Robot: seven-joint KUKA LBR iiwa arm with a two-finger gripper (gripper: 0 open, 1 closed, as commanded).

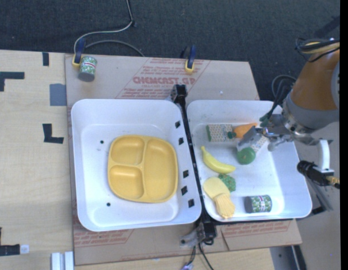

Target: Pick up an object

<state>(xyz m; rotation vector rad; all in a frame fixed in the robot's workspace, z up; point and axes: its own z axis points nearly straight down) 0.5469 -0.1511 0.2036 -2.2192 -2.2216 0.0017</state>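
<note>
- Objects for picking lie in the right bin (292, 204); the left bin (84, 167) bears a yellow divided plate (143, 169), the largest item on the bench.
- The grey and orange arm (314, 89) reaches in from the right, its gripper (257, 141) low over the right bin's upper middle.
- I cannot tell how the jaws stand; the shapes blur together.
- Just beside the gripper sit a green round object (246, 156) and an orange piece (242, 131), either a likely target.
- Further off: a banana (216, 163), a yellow corn-like piece (221, 197), a small can (258, 203), a speckled box (218, 133).
- To grasp well, centre on one item and descend straight, avoiding neighbours.
</note>
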